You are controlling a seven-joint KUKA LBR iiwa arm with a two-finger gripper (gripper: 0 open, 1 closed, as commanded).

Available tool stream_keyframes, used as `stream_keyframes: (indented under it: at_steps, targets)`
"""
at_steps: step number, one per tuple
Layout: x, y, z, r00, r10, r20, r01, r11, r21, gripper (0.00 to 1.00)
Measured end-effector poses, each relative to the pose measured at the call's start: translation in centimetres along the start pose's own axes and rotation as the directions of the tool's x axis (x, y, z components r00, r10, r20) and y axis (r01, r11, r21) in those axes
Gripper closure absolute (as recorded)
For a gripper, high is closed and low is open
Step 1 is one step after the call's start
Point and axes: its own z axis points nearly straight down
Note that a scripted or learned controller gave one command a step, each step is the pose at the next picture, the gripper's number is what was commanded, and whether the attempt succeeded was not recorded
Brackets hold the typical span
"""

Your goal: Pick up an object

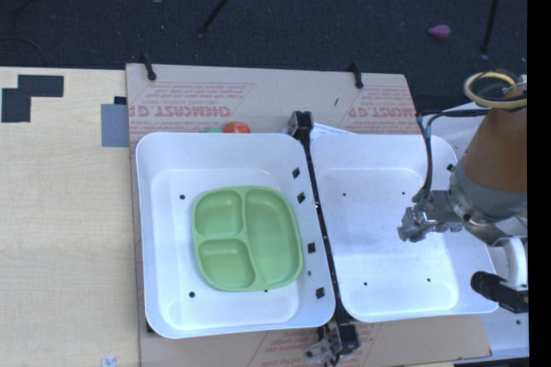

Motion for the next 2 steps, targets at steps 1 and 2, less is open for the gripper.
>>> stream_keyframes:
  at_steps: [1, 2]
  targets:
    - [-0.7, 0.0, -6.1, 1.0, 0.001, 0.001, -0.001, 1.0, 0.0, 1.0]
    - [4.7, -0.1, -4.3, 1.0, -0.003, -0.004, 0.003, 1.0, 0.008, 1.0]
